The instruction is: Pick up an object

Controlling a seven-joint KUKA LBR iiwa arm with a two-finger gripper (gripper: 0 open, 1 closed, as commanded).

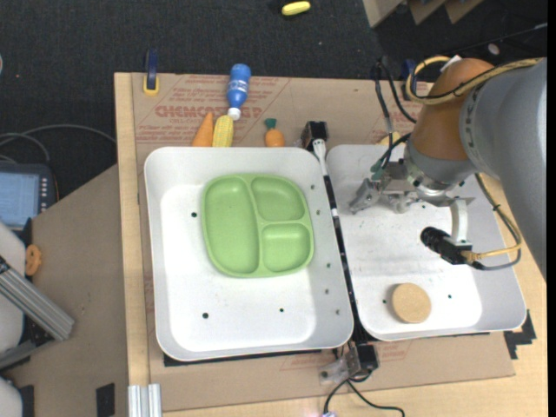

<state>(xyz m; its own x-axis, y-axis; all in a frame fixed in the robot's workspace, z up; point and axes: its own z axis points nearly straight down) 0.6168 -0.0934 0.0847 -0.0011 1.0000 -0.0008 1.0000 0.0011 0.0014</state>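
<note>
Item: round tan disc (409,303), flat on the right bin (495,315) floor, near its front edge, apart from and nearer the camera than the gripper (382,189). Gripper: poised over the bin's rear; grip state cannot be told. Step, as judged: approach. Next: travel forward above the disc, descend. Adjacent: left bin (174,259) holding green divided plate (257,224).

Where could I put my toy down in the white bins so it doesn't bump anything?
Left bin: a bare strip runs below the green plate, and another to its left. Right bin: bare floor left of the tan disc. It is crowded at that bin's top, where the arm hangs and cables cross.
</note>
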